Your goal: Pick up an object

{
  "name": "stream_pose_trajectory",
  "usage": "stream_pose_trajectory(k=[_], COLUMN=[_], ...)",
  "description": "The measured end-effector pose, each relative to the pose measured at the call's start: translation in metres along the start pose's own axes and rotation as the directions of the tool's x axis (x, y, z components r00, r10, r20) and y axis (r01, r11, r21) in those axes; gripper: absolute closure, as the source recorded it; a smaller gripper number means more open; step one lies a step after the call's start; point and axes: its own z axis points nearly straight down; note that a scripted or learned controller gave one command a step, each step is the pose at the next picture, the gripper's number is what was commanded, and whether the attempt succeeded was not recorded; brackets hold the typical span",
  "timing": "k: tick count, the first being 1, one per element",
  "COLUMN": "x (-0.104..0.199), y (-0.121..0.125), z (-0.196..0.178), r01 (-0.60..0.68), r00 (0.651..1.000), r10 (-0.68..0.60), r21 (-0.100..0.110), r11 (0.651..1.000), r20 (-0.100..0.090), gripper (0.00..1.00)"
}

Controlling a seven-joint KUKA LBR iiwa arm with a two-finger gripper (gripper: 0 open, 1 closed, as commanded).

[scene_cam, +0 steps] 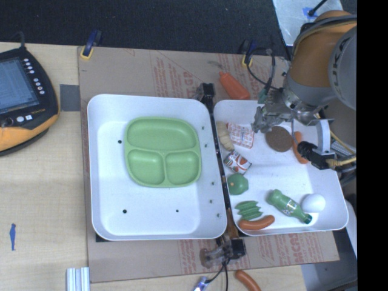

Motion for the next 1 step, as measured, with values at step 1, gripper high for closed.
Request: stream_pose_trajectory(k=[1], x=[-0.0008], y=[-0.0006], z=[0.0007], r01=[-0.001], r00=[1.000], r10=[0.001], r21=[0.002], r11=[1.000], r20=[0.001], gripper=[0.00])
